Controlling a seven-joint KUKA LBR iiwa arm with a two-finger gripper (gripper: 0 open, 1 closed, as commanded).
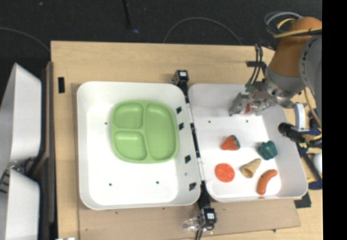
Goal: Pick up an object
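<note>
Camera view looked down at a slant on a wooden tabletop (135,63) carrying two white bins side by side. The left bin (92,179) held a green divided plate (145,131). The right bin (217,101) held the loose candidates for picking: a strawberry-like piece (230,143), a round red piece (225,172), a tan cone (251,168), a dark green piece (267,150) and an orange sausage shape (266,181), all grouped in its near half and lying apart from one another, which should leave room to close around any one.

The gripper (246,104) sat low over the far part of the right bin, well apart from that group. Something small and reddish showed at its tip, but whether the gripper was released, clenched or grasping it could not be told.
</note>
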